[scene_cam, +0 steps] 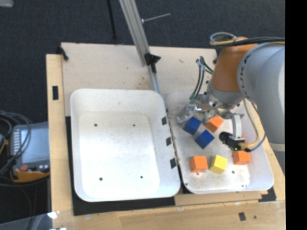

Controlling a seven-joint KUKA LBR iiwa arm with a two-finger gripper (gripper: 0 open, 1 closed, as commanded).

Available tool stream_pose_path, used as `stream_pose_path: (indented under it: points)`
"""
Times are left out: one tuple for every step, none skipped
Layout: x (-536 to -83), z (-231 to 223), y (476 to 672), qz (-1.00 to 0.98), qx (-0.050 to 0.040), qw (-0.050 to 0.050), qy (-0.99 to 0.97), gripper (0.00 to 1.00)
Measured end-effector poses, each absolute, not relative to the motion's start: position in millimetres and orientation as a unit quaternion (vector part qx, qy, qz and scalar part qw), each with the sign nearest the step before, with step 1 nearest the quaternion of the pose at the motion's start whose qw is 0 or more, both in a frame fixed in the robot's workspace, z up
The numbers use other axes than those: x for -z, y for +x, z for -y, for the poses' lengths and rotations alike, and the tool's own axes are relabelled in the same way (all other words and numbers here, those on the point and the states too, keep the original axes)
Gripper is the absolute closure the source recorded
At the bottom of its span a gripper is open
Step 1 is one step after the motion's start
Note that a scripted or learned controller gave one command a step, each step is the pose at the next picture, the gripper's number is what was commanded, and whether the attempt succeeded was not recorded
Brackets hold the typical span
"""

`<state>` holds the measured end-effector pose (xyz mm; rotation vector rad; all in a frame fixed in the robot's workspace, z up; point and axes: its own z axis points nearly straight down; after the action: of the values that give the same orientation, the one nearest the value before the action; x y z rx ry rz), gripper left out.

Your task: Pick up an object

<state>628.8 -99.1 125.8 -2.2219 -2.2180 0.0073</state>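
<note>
Several small blocks lie in the right bin [256, 176]. Two are blue: one [192, 125] near the bin's upper left and one [205, 139] just below it. Three are orange: one [214, 123] beside the upper blue block, one [198, 163] near the front and one [241, 157] at the right. A yellow block [218, 164] sits next to the front orange one. My gripper [188, 113] hangs low over the bin's upper left part, just above the upper blue block. The wrist hides what lies under it.
The left bin [120, 143] stands beside the right one, their rims meeting in the middle. A slanted aluminium pole [136, 28] rises from the bench behind the bins. A black cable [230, 139] loops over the right bin near the arm.
</note>
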Motion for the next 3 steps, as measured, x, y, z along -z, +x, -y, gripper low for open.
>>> stream_pose_path:
  points:
    - [-95.5, 100.6, 628.7, 0.706, -0.0014, 0.000, -0.708, 0.00]
    - [-108.2, 101.0, 629.9, 0.704, 0.0009, -0.001, -0.710, 1.00]
    - [-170.5, 104.6, 625.3, 0.706, 0.0017, -0.003, -0.709, 1.00]
